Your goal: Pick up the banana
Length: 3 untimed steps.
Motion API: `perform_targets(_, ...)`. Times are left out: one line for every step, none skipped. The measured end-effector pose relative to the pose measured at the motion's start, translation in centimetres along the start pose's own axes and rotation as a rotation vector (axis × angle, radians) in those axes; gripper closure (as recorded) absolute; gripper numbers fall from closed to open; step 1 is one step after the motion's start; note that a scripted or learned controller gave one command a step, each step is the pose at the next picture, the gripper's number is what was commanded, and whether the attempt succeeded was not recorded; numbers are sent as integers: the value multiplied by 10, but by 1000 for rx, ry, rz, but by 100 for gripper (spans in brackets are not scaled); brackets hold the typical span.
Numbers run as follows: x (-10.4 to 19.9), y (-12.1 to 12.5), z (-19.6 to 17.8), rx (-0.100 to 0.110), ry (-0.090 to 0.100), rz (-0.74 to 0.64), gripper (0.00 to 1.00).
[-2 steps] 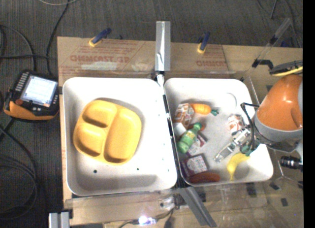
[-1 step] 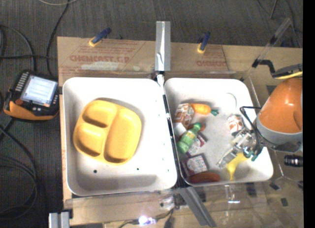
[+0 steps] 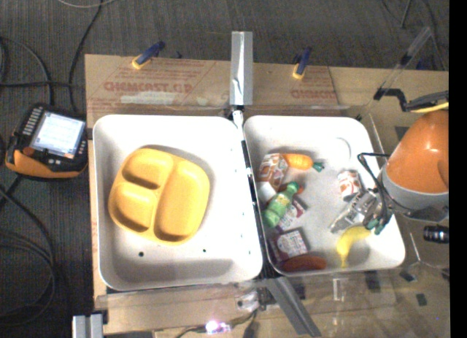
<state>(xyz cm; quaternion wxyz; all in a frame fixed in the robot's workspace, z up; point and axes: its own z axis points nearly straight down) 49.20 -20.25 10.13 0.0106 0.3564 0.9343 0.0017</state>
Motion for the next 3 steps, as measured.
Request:
perform_targets(-8, -13, 10, 1, 15, 242, 100)
perform_targets(-5, -12, 10, 6, 11, 436, 100)
perform_targets(-5, -11, 11, 6, 8, 435, 0)
